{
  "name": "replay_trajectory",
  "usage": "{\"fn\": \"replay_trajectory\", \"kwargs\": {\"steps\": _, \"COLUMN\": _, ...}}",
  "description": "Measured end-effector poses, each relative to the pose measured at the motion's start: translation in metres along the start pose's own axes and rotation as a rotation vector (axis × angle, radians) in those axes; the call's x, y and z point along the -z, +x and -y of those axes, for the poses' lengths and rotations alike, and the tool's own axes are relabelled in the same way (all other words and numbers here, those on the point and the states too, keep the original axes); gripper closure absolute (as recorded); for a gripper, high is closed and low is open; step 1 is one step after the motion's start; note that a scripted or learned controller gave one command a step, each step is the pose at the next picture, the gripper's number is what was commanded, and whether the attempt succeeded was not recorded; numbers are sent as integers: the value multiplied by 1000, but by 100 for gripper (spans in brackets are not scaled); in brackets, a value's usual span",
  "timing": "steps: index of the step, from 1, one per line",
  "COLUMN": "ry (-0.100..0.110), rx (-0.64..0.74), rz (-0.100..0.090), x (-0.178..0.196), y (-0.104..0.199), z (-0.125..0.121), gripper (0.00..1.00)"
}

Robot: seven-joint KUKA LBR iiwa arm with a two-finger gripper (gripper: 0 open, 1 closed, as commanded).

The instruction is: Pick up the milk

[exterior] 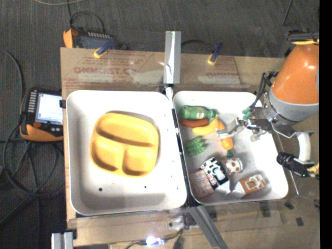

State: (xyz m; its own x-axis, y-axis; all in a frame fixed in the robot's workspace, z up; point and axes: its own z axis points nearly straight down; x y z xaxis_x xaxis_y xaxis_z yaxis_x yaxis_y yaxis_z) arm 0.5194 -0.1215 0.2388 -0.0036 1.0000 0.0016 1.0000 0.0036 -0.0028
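The milk (211, 170) is a small carton with black and white cow patches, lying in the lower middle of the right bin (272, 154). A red-and-white spotted can (233, 166) touches its right side and a brown packet (199, 183) lies against its lower left. My gripper (244, 130) hangs over the upper right part of that bin, up and to the right of the milk and apart from it. It is open, with nothing between its fingers. The grey and orange arm (298, 82) comes in from the right.
Also in the right bin are a green bottle (197, 112), a banana (205, 128), an orange piece (226, 141), a green vegetable (196, 147) and an orange-and-white box (254, 183). The left bin (78, 180) holds a yellow divided tray (126, 143).
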Motion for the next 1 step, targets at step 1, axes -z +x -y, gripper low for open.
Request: {"fn": "replay_trajectory", "kwargs": {"steps": 1, "ry": 0, "rx": 293, "rz": -2, "x": -115, "y": 9, "z": 28, "gripper": 0}}
